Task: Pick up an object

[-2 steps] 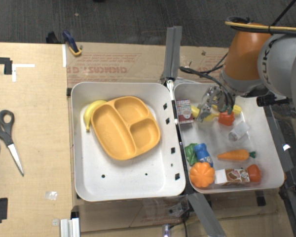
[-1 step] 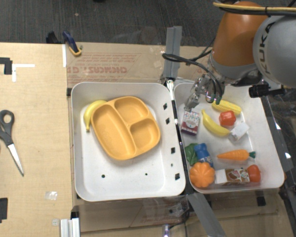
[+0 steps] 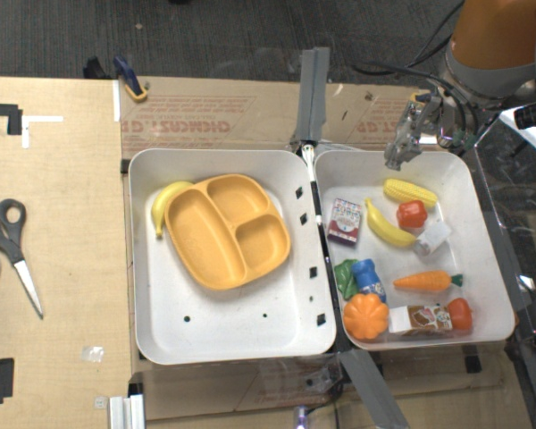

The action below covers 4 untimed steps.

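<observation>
Corn cob [image 3: 409, 191] looks the likeliest pick: it lies in the right bin [image 3: 479, 239] at about 12 o'clock of that bin's floor, closest of all the toys to the gripper [image 3: 402, 155]. The jaws hang over the bin's far rim with nothing between them; whether they are spread or closed I cannot tell at this size. From the jaws the cob lies toward 5 o'clock, near but apart. Its long axis runs roughly 10 to 4 o'clock, so a grip across the short width seems the sensible approach. Just beside it, toward 6 o'clock, sit a red tomato [image 3: 412, 214] and a banana [image 3: 387, 225], which crowd that side. Only one arm serves here, reaching in from 3 o'clock.
</observation>
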### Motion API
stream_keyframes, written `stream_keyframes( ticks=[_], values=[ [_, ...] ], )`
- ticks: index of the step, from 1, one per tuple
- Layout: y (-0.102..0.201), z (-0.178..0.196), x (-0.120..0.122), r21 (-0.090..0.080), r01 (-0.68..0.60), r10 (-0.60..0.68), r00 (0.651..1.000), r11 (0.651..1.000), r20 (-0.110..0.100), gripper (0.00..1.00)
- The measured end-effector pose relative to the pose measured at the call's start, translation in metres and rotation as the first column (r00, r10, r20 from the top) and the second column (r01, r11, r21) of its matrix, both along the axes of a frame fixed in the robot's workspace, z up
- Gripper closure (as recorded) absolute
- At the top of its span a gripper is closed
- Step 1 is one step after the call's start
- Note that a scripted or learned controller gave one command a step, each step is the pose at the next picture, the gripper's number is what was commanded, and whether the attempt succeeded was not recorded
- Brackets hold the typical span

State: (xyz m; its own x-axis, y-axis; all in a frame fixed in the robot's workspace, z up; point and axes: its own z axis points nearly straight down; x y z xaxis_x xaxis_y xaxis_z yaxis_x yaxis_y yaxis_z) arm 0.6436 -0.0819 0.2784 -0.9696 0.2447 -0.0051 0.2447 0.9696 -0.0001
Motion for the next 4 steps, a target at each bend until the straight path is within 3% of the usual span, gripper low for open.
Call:
stream_keyframes(
  ticks=[1,2,3,4],
  values=[
    [0.0,0.0,0.0,0.0,-0.001,0.001,1.0,1.0,0.0,0.0],
    [0.033,-0.086,0.002,0.001,-0.024,0.024,1.0,1.0,-0.002,0.0],
    [-0.026,-0.132,-0.052,0.001,-0.018,0.018,1.0,1.0,-0.002,0.0],
    [-0.033,-0.185,-0.013,0.001,0.04,-0.04,0.999,0.999,0.001,0.0]
  ],
)
